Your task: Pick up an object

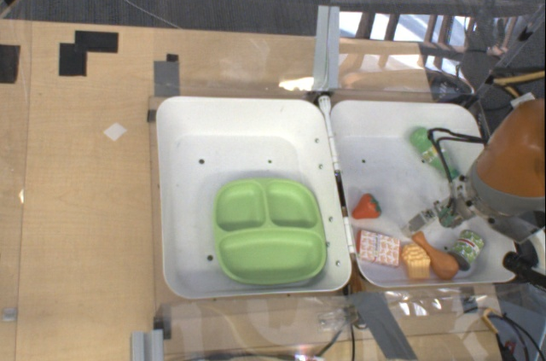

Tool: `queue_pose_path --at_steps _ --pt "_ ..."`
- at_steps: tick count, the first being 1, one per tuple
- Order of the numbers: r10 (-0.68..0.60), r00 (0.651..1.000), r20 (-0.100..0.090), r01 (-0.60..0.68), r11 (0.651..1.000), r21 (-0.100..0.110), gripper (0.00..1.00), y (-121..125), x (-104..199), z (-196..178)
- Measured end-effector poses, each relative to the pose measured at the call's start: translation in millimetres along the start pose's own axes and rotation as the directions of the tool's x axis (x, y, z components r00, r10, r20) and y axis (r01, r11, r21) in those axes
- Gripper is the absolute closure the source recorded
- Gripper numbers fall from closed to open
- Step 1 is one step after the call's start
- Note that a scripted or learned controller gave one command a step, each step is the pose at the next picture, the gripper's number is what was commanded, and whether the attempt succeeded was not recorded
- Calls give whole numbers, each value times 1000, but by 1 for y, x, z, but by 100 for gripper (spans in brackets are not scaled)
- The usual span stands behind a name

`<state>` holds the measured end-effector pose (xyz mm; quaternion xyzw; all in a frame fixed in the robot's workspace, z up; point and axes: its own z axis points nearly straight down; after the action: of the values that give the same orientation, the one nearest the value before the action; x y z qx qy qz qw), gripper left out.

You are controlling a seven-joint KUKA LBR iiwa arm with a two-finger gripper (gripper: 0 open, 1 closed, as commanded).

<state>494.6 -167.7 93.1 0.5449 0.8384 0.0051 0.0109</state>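
Both bins (256, 125) are white. The divided plate (270, 229) is lime green — the strawberry (367, 206) red with a green top, the drumstick (433, 256) orange-brown, the cracker box (379, 248) red-and-white patterned.

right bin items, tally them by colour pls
red: 1, the strawberry
green: 2, the green piece at the far side and the green-and-white can
orange or tan: 2, the drumstick and the waffle block
red-and-white: 1, the checked packet
total: 6
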Motion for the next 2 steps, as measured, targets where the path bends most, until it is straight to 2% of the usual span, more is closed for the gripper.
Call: queue_pose_path --at_steps 1,2 --pt "0 1000 -3 0 1000 -3 100 3 1 -12" --pt "-93 996 -11 93 996 13 100 33 72 -85"
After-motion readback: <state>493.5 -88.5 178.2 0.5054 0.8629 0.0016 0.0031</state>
